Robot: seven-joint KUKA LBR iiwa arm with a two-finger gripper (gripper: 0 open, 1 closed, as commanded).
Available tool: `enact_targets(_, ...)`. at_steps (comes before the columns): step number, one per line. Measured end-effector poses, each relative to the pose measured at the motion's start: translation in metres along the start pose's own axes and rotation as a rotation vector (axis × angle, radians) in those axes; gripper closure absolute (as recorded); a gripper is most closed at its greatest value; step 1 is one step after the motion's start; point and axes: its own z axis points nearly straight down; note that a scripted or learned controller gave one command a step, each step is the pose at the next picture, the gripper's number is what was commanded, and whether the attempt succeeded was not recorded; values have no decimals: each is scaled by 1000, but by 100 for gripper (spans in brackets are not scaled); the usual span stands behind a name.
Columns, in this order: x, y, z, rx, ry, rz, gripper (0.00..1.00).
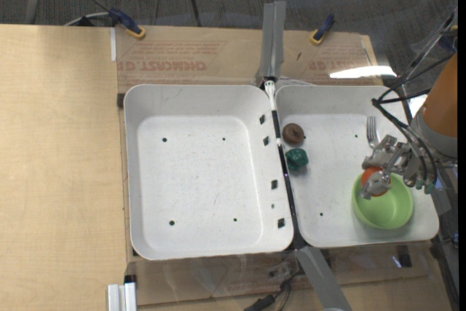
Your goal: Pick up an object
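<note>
At the lower right of the frame we see the green bowl (384, 206) sitting in the right bin (328, 222), with the tool (376, 182) low over its left rim. A small red-orange object (370, 174) lies right at the tool's tip, but we cannot tell whether the tool is spread or closed, nor whether it grips anything. In our judgement the risk is a miss: the tip may catch the bowl's rim and tip or drag it. Further up, a fork (372, 130) lies near the arm. Toward the centre divider rest a green block (296, 159) and a brown round piece (293, 132). The left bin (145, 229) lies beyond.
</note>
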Motion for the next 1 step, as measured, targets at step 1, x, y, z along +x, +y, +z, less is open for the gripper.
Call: enact_targets(1,0,39,115,1,1,697,100)
